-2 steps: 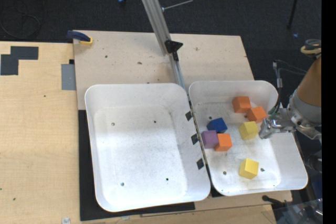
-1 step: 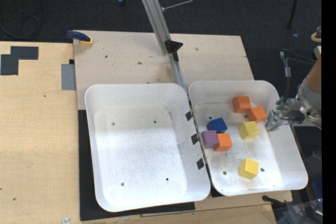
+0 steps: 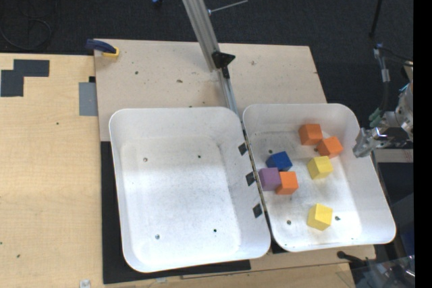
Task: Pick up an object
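Observation:
Several small blocks lie in the right bin [image 3: 368,212]. Two orange blocks [image 3: 310,133] [image 3: 331,146] sit close together near its far right. A blue block [image 3: 279,160], a purple block [image 3: 269,178] and a third orange block [image 3: 287,182] cluster by the bin's left wall. One yellow block [image 3: 320,166] lies mid-bin, and another yellow block [image 3: 320,216] lies near the front. My gripper [image 3: 370,141] hangs at the right bin's outer right rim, apart from every block; the nearest is the orange one just to its left.
The left bin [image 3: 175,239] lies beside the right one on the wooden bench. A slanted metal rail [image 3: 199,17] with a black clamp rises behind the bins' shared wall. A blue-and-yellow clamp [image 3: 102,48] lies at the bench's far left corner.

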Controlling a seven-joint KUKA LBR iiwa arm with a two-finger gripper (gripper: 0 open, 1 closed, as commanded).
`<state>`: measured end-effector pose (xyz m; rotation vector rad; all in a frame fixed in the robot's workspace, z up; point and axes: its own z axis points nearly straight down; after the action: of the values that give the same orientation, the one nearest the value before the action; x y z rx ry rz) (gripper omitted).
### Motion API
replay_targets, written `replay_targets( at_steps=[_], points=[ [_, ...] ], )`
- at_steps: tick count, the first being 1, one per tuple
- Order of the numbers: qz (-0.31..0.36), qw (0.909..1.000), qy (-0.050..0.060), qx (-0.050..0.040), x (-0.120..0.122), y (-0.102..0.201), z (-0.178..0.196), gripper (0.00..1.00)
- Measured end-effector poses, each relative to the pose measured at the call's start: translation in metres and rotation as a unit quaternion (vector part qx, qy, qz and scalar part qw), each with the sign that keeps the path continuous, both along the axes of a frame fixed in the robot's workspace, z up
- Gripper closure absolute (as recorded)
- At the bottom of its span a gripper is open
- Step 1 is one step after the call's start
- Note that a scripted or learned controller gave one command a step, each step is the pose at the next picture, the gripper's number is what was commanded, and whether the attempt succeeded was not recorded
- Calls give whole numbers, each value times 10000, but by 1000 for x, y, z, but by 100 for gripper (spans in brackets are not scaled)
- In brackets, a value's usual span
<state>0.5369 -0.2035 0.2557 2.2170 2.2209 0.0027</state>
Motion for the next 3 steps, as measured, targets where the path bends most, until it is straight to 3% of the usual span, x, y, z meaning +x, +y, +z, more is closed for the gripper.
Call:
replay_targets(
  at_steps=[2,3],
  points=[
    [16,10000,37,23,19,118,-22,100],
    [6,10000,32,16,27,160,-21,100]
  ],
)
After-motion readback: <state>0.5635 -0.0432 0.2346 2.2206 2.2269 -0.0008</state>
